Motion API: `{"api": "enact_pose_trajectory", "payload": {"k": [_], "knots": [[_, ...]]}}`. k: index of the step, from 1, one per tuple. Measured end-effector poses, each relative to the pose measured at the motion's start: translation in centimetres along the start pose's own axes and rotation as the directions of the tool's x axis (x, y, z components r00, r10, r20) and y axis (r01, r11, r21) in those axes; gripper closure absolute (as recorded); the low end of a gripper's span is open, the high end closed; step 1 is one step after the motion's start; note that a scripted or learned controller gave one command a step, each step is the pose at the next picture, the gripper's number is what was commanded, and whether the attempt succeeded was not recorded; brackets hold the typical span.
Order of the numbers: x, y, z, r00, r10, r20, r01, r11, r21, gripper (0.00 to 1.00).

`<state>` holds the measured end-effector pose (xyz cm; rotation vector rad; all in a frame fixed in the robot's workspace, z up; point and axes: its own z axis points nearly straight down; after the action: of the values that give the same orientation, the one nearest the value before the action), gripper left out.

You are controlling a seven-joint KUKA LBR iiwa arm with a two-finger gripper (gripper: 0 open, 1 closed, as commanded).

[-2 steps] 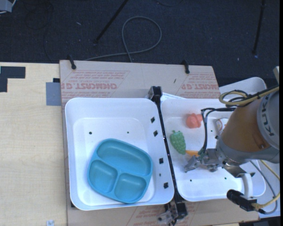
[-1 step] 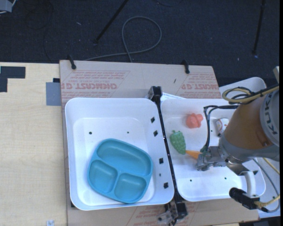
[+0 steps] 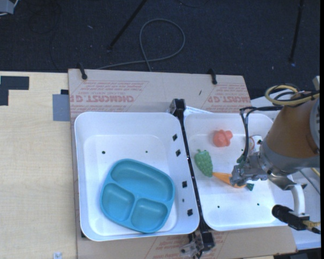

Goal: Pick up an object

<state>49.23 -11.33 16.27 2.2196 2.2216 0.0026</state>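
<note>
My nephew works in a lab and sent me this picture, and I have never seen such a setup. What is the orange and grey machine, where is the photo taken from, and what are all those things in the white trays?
One fixed camera looks down at a slant on a bench. The machine reaching in from the picture's right is a robot arm, grey with an orange band; its gripper is low in the right white bin. In that bin lie a pink object, a green object and an orange object whose end lies right at the gripper. Whether it is gripped cannot be told. The left white bin holds a blue divided plate.
</note>
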Motion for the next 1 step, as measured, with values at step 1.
{"api": "enact_pose_trajectory", "payload": {"k": [1], "knots": [[0.05,0.89,-5.92,1.0,0.0,0.001,0.0,1.0,-0.001,1.0]]}}
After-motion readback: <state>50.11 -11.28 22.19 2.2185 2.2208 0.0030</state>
